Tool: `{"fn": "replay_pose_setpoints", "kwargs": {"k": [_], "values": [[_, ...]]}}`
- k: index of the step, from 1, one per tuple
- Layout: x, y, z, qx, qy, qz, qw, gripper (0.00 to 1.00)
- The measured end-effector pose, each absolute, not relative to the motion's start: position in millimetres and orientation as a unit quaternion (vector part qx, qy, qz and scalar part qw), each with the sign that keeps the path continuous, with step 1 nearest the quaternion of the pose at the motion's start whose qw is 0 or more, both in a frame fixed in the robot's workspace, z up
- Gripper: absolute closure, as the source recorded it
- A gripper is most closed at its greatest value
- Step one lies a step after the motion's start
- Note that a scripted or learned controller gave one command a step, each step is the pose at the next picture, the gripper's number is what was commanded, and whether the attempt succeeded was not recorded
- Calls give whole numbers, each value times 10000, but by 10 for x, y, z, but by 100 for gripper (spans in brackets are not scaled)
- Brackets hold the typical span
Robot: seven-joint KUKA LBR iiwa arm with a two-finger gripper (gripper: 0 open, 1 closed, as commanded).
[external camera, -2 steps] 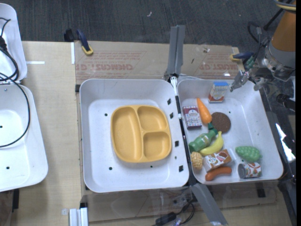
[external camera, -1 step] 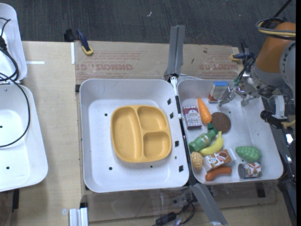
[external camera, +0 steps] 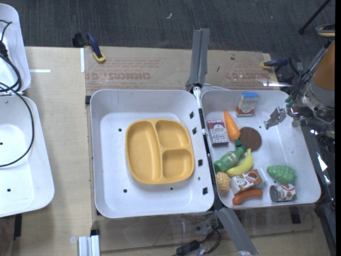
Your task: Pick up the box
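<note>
At the near edge of the right bin (external camera: pixel 311 161) lie a small can (external camera: pixel 282 193), a sausage (external camera: pixel 247 196), a carton with a red-and-white picture label (external camera: pixel 246 181) and a bit of corn (external camera: pixel 222 182). Just behind them sit a bumpy green vegetable (external camera: pixel 281 173), a banana (external camera: pixel 240 165) and a green bottle (external camera: pixel 229 158). Farther back are a brown round cookie (external camera: pixel 250 138), a carrot (external camera: pixel 230 125) and a dark red box (external camera: pixel 217 132), which lies flat against the bin's left wall beside the carrot. Near the far wall stands a small blue-topped box (external camera: pixel 247 104).

The left bin (external camera: pixel 106 159) holds a yellow divided plate (external camera: pixel 159 150).

The gripper (external camera: pixel 275 117) hangs over the right bin's far right part, on bare floor, with nothing between its fingers; whether they are spread or pressed together cannot be told. The red box lies well to its left, past the cookie and carrot; the blue-topped box is nearer, just left of it and farther back. The arm (external camera: pixel 322 84) comes in from the right.
</note>
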State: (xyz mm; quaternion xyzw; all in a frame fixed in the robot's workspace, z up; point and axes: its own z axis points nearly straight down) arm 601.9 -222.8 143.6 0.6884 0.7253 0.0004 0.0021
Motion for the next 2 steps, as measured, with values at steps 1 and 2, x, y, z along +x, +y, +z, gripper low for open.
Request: {"fn": "replay_pose_setpoints", "kwargs": {"k": [1, 2], "values": [[6601, -2070, 971, 6746, 7381, 13, -15, 0], [6596, -1598, 932, 6695, 7428, 2, 12, 0]]}}
